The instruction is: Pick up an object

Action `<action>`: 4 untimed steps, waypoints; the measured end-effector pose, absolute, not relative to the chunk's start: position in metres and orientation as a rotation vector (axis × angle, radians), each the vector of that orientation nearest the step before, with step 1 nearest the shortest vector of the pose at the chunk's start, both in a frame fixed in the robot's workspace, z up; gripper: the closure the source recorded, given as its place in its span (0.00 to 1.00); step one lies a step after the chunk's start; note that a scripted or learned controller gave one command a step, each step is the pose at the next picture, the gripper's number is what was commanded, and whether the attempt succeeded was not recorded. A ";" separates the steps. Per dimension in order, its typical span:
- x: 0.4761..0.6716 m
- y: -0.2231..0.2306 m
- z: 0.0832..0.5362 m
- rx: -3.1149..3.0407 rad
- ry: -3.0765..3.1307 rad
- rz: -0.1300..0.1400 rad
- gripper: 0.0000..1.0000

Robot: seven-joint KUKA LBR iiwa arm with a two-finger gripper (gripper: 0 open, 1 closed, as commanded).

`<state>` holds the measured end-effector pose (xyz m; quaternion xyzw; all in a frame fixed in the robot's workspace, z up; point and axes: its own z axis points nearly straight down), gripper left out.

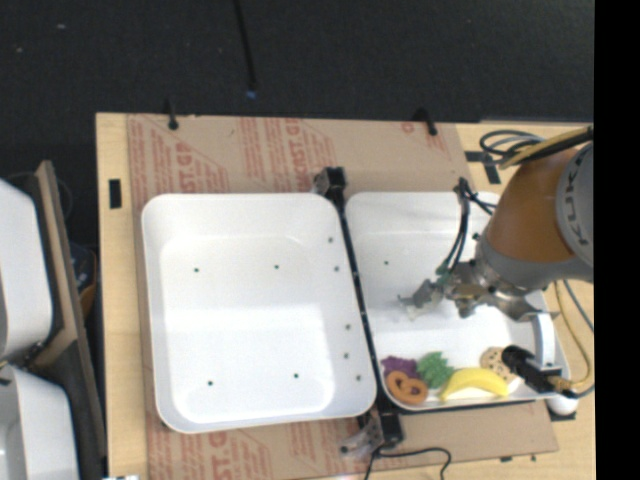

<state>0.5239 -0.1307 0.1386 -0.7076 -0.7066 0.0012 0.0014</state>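
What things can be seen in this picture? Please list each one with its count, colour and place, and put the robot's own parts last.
Left bin: 1, white, left half of the bench.
Right bin: 1, white, beside the left bin on its right.
Banana: 1, yellow, near edge of the right bin.
Purple toy: 1, purple, near-left corner of the right bin.
Green toy: 1, green, between the purple toy and the banana.
Orange round toy: 1, orange-brown, just below the purple toy.
Cookie-like toy: 1, tan with dark spots, right of the banana.
Bench: 1, brown cardboard surface, under both bins.
Arm: 1, grey with orange band, over the right bin.
Gripper: 1, dark grey, above the right bin's floor.
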 end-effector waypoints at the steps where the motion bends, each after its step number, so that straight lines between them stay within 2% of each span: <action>1: 0.525 -0.131 0.151 -2.224 -2.220 -0.002 1.00; 2: 0.521 -0.125 0.209 -2.225 -2.225 -0.006 1.00; 3: 0.522 -0.125 0.236 -2.223 -2.223 -0.003 1.00; 4: 0.541 -0.081 0.246 -2.218 -2.226 -0.002 1.00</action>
